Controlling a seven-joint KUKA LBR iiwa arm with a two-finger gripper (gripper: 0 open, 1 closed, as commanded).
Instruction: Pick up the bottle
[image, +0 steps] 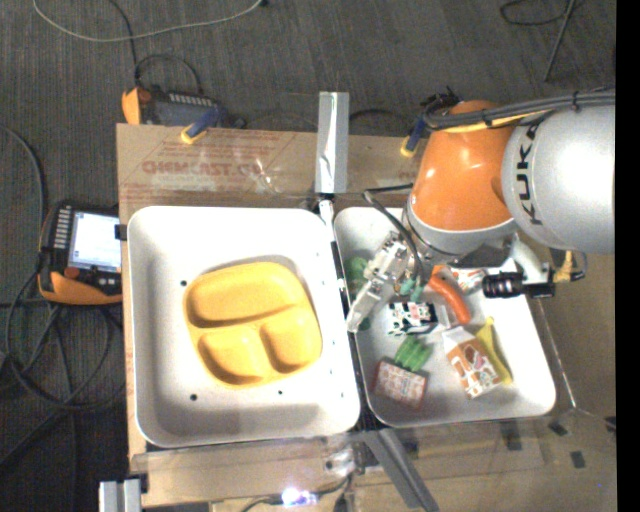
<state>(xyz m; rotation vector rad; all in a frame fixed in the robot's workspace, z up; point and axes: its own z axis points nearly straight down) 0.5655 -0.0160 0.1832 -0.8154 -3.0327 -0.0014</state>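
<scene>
Bottle (411, 352) green, small, lying tilted in right bin (530, 385)

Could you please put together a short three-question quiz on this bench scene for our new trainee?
1. True or false: the yellow divided tray lies in the right bin.
2. Which object lies nearest the front edge of the right bin? A) the brown packet B) the orange carrot-like piece C) the black-and-white small item
3. Fill in: the gripper hangs over the ____ side of the right bin, close to the wall shared with the left bin.

Key
1. False; the tray lies in the left bin.
2. A, the brown packet.
3. Left, as the camera sees it.
</scene>
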